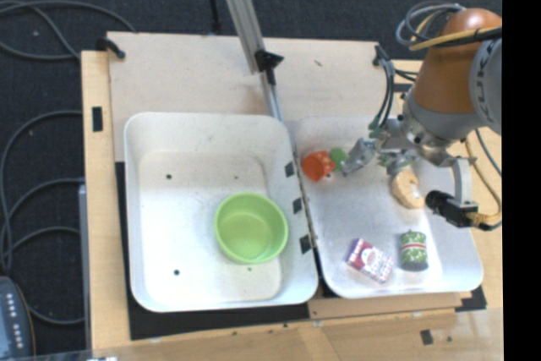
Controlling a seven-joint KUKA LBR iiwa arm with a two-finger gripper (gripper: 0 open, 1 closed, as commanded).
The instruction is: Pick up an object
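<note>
Right now I have the end effector low over the right bin, near its upper-left corner, and the nearest candidate is the orange-red toy with a green tip, which lies just beside the end effector at about nine o'clock from it. Its long axis runs roughly three to nine, green end toward the arm. I cannot tell whether the end effector is apart or together; the metal parts blur into each other, and nothing shows between them. The toy sits close to the bin's left wall and the dark clips on the divider, so I judge a push to nine o'clock could jam it against that wall. Other things in this bin: a tan rounded piece at four o'clock from the end effector, under the wrist; a green can and a pink-and-white box toward five and six o'clock, well apart. The left bin holds a green bowl.
</note>
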